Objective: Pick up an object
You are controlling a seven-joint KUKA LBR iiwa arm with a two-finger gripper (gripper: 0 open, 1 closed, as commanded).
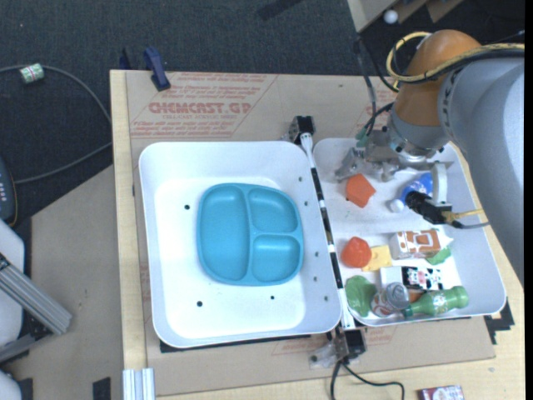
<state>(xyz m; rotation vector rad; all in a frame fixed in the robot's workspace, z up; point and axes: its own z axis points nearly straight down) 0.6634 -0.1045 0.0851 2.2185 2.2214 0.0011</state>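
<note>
Currently the gripper (376, 167) hovers just above the orange block (360, 190) in the right bin (483, 261); jaw state cannot be told, so the approach step needs a descent next.

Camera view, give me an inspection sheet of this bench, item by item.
Surface: wooden bench bearing the left bin and the right bin.
Job's things: orange block, orange-red lump, green bottle, can, printed carton, all in the right bin.
Clutter: blue divided tray in the left bin.
Grippers: gripper low over the right bin's far end, beside the orange block.
Cables: yellow loop at the wrist; grey cable on the floor.
Surroundings: dark carpet.
</note>
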